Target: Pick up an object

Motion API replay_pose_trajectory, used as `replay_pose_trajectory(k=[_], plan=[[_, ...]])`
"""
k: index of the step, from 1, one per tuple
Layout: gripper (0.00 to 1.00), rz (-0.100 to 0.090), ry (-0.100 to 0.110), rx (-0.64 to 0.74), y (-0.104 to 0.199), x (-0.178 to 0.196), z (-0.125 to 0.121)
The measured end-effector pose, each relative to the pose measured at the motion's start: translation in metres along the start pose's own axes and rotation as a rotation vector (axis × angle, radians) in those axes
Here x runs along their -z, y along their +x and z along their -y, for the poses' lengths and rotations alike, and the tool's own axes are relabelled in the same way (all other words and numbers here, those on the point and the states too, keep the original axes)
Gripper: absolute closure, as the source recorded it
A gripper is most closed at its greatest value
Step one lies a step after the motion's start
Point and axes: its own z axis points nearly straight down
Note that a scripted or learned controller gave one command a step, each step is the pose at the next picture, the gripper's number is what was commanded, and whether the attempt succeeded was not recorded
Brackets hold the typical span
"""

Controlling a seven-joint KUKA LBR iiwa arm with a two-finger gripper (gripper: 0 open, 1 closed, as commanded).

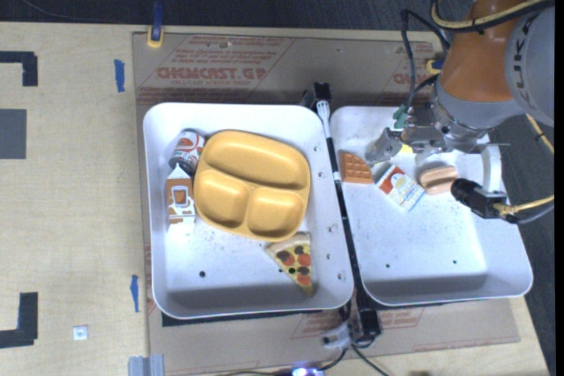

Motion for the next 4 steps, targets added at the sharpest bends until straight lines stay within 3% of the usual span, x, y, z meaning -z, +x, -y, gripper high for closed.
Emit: replay_pose_trajectory(k=[1,2,4], plan=[[0.0,0.001,-0.008,0.001,-0.029,-0.077,0.031],[0.0,0.009,-0.029,0.001,-0.036,-0.08,-0.009],[0.0,0.01,-0.032,0.001,-0.035,-0.081,-0.003]])
